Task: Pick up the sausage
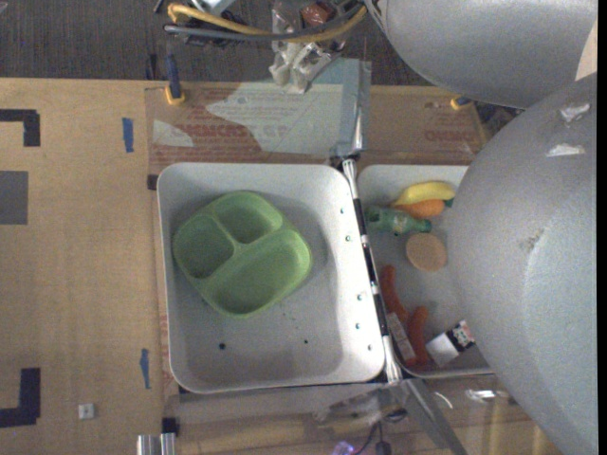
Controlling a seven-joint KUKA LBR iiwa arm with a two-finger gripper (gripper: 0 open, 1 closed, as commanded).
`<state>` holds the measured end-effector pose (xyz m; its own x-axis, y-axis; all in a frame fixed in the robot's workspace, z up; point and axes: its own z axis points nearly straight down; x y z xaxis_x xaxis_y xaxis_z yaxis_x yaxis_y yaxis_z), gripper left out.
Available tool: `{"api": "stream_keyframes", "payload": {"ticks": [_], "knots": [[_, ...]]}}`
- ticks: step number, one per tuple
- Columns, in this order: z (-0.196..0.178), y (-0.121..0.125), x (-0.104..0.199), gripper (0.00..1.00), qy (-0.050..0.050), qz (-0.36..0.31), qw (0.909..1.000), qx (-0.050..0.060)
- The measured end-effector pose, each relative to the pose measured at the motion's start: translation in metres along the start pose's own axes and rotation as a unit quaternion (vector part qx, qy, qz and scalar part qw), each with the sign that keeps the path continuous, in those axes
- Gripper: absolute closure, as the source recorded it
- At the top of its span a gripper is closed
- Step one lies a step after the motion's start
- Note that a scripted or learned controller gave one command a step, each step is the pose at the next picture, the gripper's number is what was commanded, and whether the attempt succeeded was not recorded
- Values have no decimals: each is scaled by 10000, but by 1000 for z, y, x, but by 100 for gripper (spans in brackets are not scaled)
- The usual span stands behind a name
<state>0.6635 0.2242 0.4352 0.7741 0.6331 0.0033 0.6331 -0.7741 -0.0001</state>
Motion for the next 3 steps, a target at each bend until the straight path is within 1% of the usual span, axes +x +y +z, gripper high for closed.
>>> {"api": "stream_keyframes", "payload": {"ticks": [1,2,3], "knots": [[-10,0,0,100,10,7,10000,3],[1,7,-17,100,-22,152,9999,11],[160,-26,-32,100,-34,-85,10000,13]]}}
